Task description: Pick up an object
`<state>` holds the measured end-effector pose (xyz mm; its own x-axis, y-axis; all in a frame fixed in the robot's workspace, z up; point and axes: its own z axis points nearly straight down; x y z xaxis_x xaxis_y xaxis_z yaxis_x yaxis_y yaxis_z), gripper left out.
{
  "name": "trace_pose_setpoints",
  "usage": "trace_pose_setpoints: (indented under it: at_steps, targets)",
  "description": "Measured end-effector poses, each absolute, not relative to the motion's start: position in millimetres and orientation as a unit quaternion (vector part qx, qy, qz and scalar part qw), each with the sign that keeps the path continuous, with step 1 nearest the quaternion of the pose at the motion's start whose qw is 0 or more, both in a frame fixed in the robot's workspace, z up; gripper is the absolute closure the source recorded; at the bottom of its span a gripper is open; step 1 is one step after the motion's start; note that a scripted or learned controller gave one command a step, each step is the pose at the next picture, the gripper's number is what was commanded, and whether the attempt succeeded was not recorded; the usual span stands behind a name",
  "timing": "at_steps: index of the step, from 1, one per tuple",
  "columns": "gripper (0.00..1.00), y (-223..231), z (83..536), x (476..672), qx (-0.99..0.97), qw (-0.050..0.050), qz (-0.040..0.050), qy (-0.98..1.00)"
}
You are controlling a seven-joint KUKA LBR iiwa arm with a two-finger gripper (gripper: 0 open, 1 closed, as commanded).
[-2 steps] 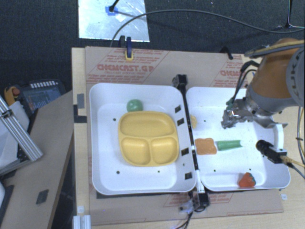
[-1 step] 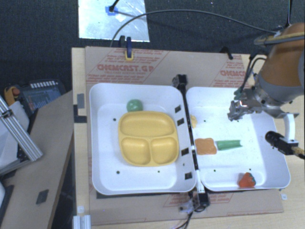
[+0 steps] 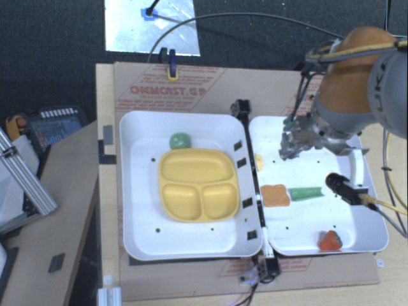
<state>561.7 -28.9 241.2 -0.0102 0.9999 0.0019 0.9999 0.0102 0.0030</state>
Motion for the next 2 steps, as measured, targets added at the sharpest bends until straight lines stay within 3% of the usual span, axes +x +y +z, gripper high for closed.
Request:
trace_pose_setpoints:
  at_steps: [2]
  targets:
    - [1.00,85.5,219.8,601.0,0.703,0.000,0.0014,0.711]
